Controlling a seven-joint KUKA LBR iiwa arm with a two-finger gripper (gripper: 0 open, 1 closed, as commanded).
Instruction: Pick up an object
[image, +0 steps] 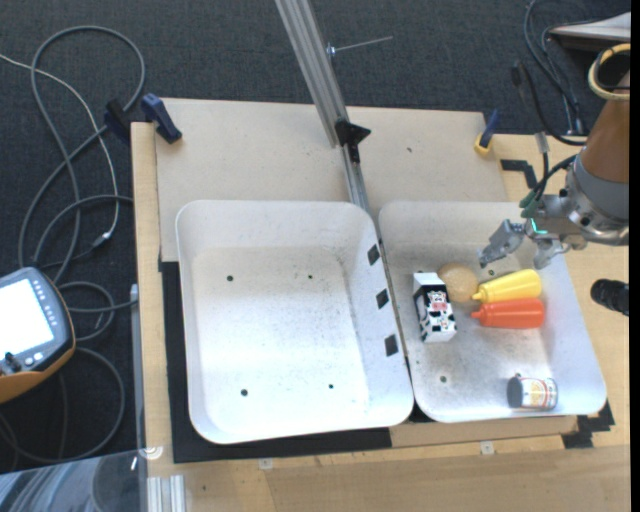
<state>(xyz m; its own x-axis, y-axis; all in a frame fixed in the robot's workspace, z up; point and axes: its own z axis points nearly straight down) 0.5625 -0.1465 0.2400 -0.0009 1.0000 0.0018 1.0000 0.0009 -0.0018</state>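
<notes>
Yellow bottle (511, 286): touching orange bottle (510, 315) and tan ball (459, 279) in right bin (575, 330); tool (520, 243), fingers spread and empty, risks a crowded, slipping grasp.

The tabletop (250, 150) is a pale wooden board. Two shallow white bins lie side by side on it, touching along their inner rims, both toward the near edge. The left bin (200, 230) sits partly over a black mat (172, 380) that shows along its left and near sides. The right bin (580, 340) reaches nearly to the right edge. A blue clamp (160, 118) grips the far left corner, and a yellow and blue clamp (487, 135) grips the far right corner. A metal rail (325, 85) meets the board at its far edge.
</notes>
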